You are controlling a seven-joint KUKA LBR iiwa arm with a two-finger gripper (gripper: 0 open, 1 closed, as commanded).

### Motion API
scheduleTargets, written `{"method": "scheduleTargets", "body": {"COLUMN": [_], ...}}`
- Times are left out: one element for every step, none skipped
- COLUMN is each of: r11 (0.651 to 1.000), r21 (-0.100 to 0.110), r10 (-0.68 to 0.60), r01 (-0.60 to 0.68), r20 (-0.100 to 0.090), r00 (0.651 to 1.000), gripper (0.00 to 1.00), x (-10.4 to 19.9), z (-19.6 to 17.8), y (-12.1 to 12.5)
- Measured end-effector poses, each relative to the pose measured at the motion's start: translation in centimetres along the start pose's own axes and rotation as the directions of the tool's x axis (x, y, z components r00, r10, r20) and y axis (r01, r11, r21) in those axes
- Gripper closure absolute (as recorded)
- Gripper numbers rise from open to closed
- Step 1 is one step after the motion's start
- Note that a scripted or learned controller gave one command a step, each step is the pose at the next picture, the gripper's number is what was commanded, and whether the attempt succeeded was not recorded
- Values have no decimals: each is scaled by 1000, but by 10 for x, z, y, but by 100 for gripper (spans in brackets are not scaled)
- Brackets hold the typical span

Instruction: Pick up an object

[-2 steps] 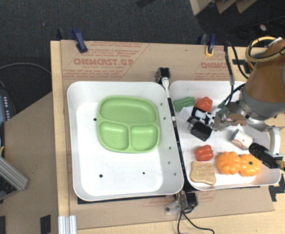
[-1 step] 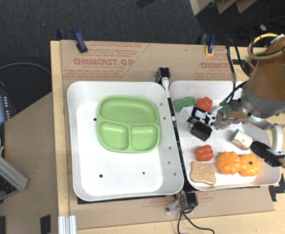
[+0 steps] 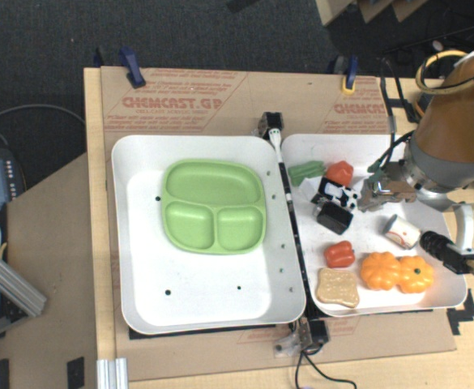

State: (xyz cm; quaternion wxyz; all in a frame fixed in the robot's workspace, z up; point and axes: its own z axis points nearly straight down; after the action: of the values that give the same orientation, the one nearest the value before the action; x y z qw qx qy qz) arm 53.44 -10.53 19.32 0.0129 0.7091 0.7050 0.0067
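We can't tell the gripper [image 3: 380,191] state. Nearest target: small red plastic toy pepper [image 3: 340,254], just above the tan bread-slice toy [image 3: 337,287]. It looks light, rigid, slick; we'd pinch across its middle

Left bin [image 3: 131,241] holds a divided plate [image 3: 214,206], upper centre. Right bin [image 3: 455,298] is crowded: pepper [image 3: 339,254] above bread slice [image 3: 337,288] at lower left, pumpkin [image 3: 396,271] right of both, gripper [image 3: 380,193] over the bin's upper middle.
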Motion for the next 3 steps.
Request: {"method": "scheduleTargets", "body": {"r11": [1000, 1000, 999], "r21": [-2, -1, 41], "r10": [-1, -1, -3], "r01": [1, 1, 3], "r20": [1, 1, -12], "r00": [1000, 1000, 1000], "gripper": [100, 0, 0], "x": [0, 0, 3], "z": [-10, -9, 87], "y": [1, 1, -62]}}
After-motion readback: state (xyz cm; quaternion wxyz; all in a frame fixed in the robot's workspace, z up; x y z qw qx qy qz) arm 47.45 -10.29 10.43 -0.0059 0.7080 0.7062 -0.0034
